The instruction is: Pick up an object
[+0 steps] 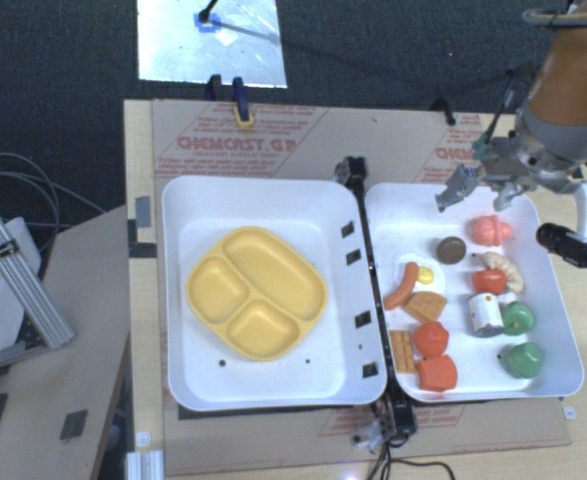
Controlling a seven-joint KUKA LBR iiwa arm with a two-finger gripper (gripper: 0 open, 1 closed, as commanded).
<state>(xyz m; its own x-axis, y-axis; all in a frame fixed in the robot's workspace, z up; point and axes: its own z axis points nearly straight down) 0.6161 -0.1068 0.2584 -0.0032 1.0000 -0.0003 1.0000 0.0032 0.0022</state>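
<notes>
We find the gripper [481,190] open and empty above the right bin's [563,368] far edge. The nearest object, a pink toy [490,230], lies just toward the near edge.

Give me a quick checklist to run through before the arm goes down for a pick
1. Gripper is empty: ok, nothing between its fingers.
2. Fingers are spread for a grasp: ok.
3. Gripper is over the right bin: ok, at its far edge.
4. A target sits close by: ok, the pink piece and the brown round piece.
5. Target has room around it: cannot tell.
6. Yellow tray lies away, in the left bin: ok.
</notes>
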